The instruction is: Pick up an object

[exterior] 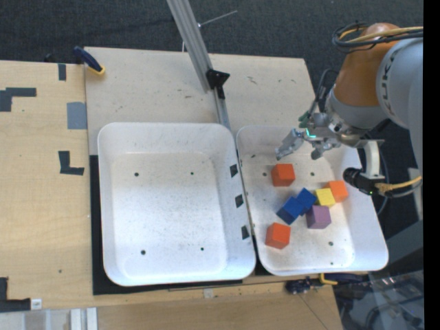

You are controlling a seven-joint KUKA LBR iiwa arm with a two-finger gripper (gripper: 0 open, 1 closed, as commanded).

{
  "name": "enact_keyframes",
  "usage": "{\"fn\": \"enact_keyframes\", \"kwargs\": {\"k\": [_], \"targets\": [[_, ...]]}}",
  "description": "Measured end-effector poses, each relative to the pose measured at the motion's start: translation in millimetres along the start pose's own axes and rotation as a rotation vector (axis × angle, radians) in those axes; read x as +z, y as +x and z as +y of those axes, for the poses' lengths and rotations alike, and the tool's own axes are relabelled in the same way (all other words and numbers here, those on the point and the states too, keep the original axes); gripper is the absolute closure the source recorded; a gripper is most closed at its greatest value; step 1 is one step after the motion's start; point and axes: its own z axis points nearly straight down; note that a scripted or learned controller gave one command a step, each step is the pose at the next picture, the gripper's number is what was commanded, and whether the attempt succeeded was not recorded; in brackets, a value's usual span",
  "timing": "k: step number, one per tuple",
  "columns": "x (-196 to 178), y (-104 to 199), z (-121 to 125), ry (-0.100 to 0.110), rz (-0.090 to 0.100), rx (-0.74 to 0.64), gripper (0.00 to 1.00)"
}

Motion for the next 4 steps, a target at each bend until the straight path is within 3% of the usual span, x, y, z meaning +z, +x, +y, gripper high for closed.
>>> {"fn": "enact_keyframes", "kwargs": {"k": [1, 3, 4], "targets": [[-3.0, -0.1, 1.1, -0.005, -0.001, -0.001, 0.0], [95.6, -0.7, -3.4, 0.0, -0.002, -0.001, 0.0], [82.7, 0.2, -2.4, -0.003, -0.001, -0.002, 1.0]]}}
